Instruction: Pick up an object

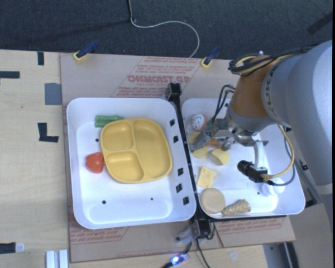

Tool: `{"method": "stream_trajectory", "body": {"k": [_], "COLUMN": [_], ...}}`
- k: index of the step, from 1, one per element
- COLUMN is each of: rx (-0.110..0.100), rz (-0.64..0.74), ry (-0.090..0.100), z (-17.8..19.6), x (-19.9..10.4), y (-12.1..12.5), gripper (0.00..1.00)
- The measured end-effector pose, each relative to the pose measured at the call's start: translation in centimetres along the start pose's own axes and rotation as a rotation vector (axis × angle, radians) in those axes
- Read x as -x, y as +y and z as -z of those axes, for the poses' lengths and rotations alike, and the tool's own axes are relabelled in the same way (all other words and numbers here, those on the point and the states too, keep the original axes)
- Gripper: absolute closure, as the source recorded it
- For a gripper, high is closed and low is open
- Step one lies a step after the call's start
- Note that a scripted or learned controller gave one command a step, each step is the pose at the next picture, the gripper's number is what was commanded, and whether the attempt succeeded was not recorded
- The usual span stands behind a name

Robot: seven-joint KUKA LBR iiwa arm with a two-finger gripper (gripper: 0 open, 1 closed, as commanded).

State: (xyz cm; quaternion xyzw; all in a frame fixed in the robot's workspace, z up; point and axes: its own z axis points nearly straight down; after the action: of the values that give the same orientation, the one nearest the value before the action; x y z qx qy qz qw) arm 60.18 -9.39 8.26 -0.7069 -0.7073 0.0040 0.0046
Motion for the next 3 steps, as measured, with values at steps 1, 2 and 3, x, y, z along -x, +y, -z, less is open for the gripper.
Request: {"method": "stream_trajectory", "body": {"k": [1,2,3], "rx": [0.01,0.008,0.007], "rz": [0.002,0.003,0.003], "ry": [-0.001,-0.001,-0.001], "z": [1.7,2.7,3.6], "x": [0.0,0.0,-0.1], "y": [0.4,0.3,0.3], "gripper": [1.0,1.0,1.0]}}
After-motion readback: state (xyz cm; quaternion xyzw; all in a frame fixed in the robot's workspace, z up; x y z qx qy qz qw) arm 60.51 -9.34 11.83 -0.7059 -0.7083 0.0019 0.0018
